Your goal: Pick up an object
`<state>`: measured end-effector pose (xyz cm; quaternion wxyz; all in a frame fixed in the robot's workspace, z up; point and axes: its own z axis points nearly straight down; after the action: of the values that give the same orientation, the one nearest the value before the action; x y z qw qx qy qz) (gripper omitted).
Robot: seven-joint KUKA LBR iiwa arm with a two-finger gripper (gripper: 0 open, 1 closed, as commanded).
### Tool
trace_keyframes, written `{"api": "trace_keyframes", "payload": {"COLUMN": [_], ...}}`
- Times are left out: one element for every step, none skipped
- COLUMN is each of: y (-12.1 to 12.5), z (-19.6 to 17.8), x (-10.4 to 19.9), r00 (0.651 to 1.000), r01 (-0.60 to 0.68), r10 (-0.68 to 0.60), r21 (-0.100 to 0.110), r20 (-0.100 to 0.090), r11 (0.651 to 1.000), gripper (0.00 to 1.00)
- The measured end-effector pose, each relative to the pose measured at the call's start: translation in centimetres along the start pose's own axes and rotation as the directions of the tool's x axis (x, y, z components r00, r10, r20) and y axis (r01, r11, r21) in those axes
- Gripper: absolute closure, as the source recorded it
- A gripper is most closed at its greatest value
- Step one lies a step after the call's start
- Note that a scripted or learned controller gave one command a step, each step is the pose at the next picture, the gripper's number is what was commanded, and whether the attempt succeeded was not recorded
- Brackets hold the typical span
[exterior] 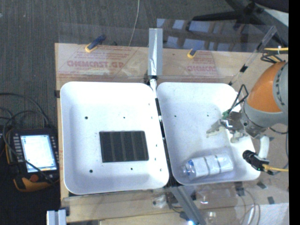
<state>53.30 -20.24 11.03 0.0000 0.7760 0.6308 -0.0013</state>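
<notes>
- Two white bins sit side by side on the tabletop (70, 64), touching along a dark seam at the middle.
- Left bin (79, 107) holds one dark ribbed pad (124, 146), lying flat near the bin's centre, toward its near side.
- Right bin (187, 107) holds a clear plastic bottle (208, 166) on its side, close to the near wall, cap end toward the left.
- Arm (267, 97), grey with an orange band, reaches in from the right over the right edge of the right bin.
- Gripper (222, 125) hangs over the right part of the right bin, farther back than the bottle and apart from it.
- I cannot tell whether the gripper stands wide or narrow; it is too small and blurred, and nothing shows plainly in its grasp.
- Cables (243, 95) loop around the wrist.
- Yellow clamps, one (95, 43) at the far left and one (191, 53) at the far middle, sit on the tabletop's far edge.
- Handheld screen unit (33, 153) lies on the floor left of the tabletop, its display lit.
- Chair base (234, 8) stands on the floor beyond the tabletop, far right.
</notes>
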Motion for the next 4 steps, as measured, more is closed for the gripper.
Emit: {"api": "trace_keyframes", "payload": {"y": [1.2, -3.9, -3.9, -3.7], "z": [-8.0, -17.4, -18.2, -16.3], "x": [6.8, -0.4, -0.4, 4.6], "r00": [0.999, 0.997, 0.997, 0.881], "r01": [0.039, -0.079, -0.077, -0.474], "r10": [-0.039, 0.079, 0.077, 0.474], "r21": [-0.001, -0.001, 0.000, 0.001], "r20": [0.000, 0.001, 0.004, 0.000], "r11": [0.999, 0.997, 0.997, 0.881], "gripper": [0.00, 0.00, 1.00, 1.00]}}
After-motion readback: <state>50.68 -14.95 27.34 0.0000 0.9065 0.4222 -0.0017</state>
